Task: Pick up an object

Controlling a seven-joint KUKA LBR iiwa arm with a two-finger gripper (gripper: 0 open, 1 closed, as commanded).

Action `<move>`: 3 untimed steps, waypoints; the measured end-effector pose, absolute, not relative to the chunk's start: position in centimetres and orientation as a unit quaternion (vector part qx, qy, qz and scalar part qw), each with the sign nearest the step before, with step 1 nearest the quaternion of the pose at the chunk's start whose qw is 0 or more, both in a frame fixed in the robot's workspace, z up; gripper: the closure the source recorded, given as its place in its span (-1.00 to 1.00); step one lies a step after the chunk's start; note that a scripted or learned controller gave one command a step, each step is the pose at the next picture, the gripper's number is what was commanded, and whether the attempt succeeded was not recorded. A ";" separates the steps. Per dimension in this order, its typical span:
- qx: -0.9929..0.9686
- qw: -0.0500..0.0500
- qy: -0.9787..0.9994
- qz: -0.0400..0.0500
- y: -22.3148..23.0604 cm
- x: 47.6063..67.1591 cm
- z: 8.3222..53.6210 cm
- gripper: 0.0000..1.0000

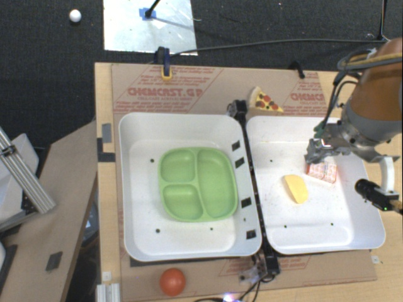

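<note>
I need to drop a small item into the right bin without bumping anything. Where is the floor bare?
Free: the right bin's near strip below the yellow piece, and its far-left corner by the divider. Crowded: the far-right part, where the gripper sits over the pink-and-white block, with the yellow piece just beside.

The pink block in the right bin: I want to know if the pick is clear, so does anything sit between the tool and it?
Nothing visible does. The tool sits right above the pink block in the right bin. The yellow piece lies apart, to its lower left.
</note>
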State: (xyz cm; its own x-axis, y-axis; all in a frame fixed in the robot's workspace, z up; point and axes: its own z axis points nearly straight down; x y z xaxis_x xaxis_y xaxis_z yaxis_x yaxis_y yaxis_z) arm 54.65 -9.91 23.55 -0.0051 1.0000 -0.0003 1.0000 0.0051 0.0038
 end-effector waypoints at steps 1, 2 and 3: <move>0.704 0.001 0.711 0.002 -5.0 54.7 24.3 1.00; 0.704 0.000 0.710 0.001 -0.4 54.2 23.2 1.00; 0.704 0.000 0.710 0.001 4.2 53.5 23.4 1.00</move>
State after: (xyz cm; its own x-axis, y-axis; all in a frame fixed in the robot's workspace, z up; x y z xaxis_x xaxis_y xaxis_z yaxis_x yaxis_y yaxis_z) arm 53.47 4.16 23.45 -0.0095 1.0000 0.0018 1.0000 0.0095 0.0013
